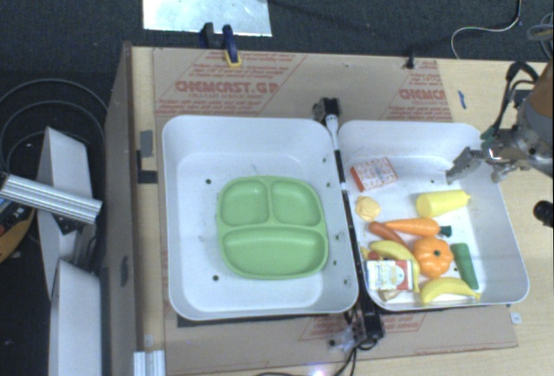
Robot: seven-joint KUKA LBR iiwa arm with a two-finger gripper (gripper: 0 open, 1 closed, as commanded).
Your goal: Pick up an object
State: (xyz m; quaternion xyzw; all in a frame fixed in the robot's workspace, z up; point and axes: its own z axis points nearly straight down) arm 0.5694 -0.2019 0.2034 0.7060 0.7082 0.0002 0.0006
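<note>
A brown cardboard-covered bench (303, 75) takes up the middle of the frame, carrying two shallow white bins side by side. The left bin (186, 158) sits at centre-left and holds a green divided plate (272, 224) lying flat near its middle. The right bin (498, 218) sits at centre-right and carries a cluster of toy food toward its lower half. The arm (538, 119) enters at the right edge of the frame, and its gripper (472, 161) hangs over the upper right part of the right bin, above and apart from the food; whether the claw is spread or pressed together cannot be told, and nothing is seen in it. Among the food, a carrot (407, 228) lies across the middle, a yellow corn cob (442, 202) just above its right end, an orange pumpkin-like fruit (432, 256) below, bananas (448, 289) along the bottom, a dark green cucumber (464, 266) at lower right, and a small red-and-white box (373, 172) toward the upper left.
</note>
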